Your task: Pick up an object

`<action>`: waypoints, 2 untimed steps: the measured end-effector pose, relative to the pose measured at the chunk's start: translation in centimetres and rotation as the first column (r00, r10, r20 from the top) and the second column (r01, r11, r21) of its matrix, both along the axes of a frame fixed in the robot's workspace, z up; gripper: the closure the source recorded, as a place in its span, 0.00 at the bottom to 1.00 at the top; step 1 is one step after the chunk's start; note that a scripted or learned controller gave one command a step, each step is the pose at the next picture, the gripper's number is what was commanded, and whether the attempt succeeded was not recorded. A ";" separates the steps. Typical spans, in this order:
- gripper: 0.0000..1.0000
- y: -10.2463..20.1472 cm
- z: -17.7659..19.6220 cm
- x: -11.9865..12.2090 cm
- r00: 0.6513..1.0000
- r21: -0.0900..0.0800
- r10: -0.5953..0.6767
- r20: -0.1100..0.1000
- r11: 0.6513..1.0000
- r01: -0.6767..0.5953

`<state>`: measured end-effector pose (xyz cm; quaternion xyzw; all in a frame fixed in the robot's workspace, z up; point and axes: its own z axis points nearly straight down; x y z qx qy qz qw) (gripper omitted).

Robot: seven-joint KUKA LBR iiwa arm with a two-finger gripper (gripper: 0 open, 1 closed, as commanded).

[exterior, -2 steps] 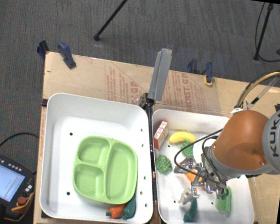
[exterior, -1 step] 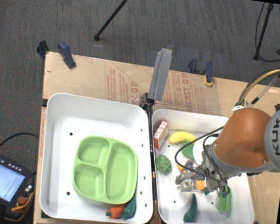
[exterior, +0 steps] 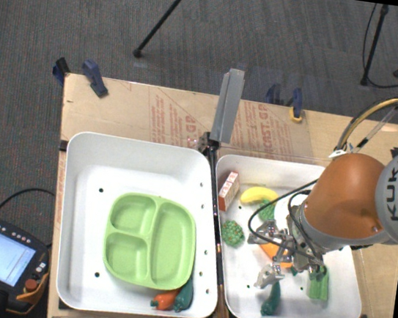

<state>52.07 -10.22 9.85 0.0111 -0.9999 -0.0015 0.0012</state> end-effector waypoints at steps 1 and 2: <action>1.00 0.1 0.9 0.1 1.000 0.001 0.006 0.001 1.000 -0.006; 0.00 0.2 0.9 0.1 1.000 0.001 0.007 0.000 1.000 -0.007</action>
